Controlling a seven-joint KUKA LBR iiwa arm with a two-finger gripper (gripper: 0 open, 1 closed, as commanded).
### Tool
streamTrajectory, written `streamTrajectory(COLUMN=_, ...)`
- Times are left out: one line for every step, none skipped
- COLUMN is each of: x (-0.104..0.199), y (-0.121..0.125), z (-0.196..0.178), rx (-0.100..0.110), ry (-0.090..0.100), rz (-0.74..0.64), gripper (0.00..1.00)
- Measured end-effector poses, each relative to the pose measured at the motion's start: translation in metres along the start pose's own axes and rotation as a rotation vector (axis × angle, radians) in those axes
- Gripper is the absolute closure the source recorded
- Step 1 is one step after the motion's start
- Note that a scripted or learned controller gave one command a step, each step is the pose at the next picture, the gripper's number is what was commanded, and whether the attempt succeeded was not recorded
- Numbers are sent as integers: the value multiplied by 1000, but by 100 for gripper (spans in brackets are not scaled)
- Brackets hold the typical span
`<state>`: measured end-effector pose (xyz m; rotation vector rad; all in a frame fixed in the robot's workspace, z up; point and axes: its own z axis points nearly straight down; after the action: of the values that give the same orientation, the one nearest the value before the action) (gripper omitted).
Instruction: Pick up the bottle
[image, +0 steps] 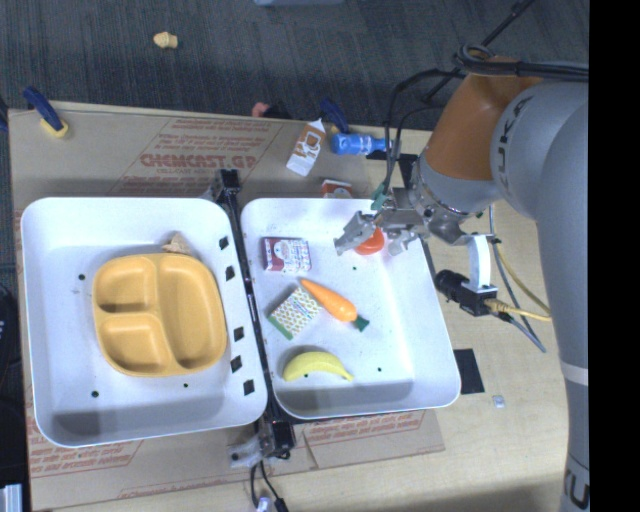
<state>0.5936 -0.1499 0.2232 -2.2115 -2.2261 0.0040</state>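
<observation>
Bottle (371, 240), small, orange-red, mostly hidden under hand (377, 233) in right bin (425, 330), grip state unclear

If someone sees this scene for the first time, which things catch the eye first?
Most striking is the yellow divided plate in the left bin. Next comes the grey and orange arm at the right, its tool over the right bin's far edge, by something red. A carrot and banana lie nearer.
</observation>
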Motion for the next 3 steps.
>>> streamTrajectory(x=1, y=0, z=-10, rx=2, ry=1, rz=-5, gripper=100)
streamTrajectory(x=-1, y=-55, z=99, rx=0, ry=1, rz=-334, gripper=100)
streamTrajectory(x=-26, y=-98, z=52, rx=0, ry=0, rz=-562, gripper=100)
